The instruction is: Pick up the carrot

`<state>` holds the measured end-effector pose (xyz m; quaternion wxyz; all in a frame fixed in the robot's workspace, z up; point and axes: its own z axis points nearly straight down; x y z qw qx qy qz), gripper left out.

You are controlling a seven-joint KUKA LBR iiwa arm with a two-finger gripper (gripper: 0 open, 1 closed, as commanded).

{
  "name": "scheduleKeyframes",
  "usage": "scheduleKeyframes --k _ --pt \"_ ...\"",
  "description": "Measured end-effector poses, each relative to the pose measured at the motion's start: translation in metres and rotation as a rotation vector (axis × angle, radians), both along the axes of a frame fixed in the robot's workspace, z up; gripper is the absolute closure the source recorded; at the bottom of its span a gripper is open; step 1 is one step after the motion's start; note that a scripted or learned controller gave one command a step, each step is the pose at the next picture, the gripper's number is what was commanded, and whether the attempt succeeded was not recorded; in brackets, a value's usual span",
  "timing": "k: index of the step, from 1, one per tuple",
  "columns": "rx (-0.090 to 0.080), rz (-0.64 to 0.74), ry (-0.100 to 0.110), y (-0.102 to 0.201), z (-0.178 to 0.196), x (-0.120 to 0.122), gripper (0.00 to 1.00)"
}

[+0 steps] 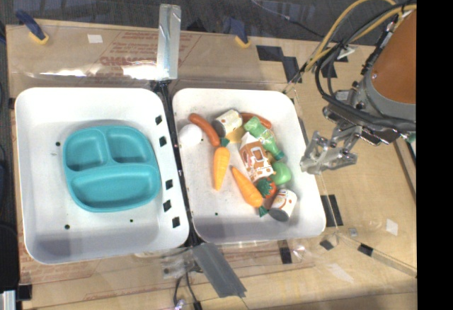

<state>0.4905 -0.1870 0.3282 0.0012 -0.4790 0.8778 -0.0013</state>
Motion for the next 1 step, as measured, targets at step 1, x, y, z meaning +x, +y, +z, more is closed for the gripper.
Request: scheduleKeyframes --k 1 --pt "0.002 0.299 0.005 0.0314 -0.0332 -0.0124 1.0"
